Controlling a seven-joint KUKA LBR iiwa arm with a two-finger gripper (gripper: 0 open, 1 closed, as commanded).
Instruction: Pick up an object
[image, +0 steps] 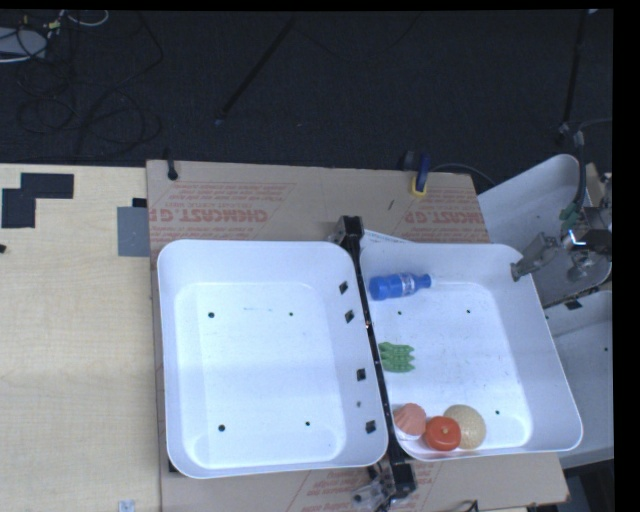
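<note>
Camera view, fixed above, slanted downward. Bench: two shallow white plastic bins set side by side on a brown printed cardboard sheet (300, 205), which lies partly over a pale wooden tabletop (70, 340).

Left white bin (175, 300): small dark holes are seen in its floor.

Right white bin (540, 340): four items are recorded. A blue plastic bottle with a white cap end (399, 286) is laid on its side near the far left corner, close to the black clips (352, 300) joining the two bins. A small green ridged object (396, 357) is placed against the left wall, about midway along. In the near left corner, three round pieces are clustered touching one another: a pale pink round piece (409, 419), a red-orange round piece (442, 433) and a cream-coloured round piece (466, 425).

Grey metal two-finger gripper (535, 257): seen at the right edge, above the far right rim of the right bin, well apart from every item. Nothing is seen between its parts; whether it is parted or closed cannot be told.
</note>
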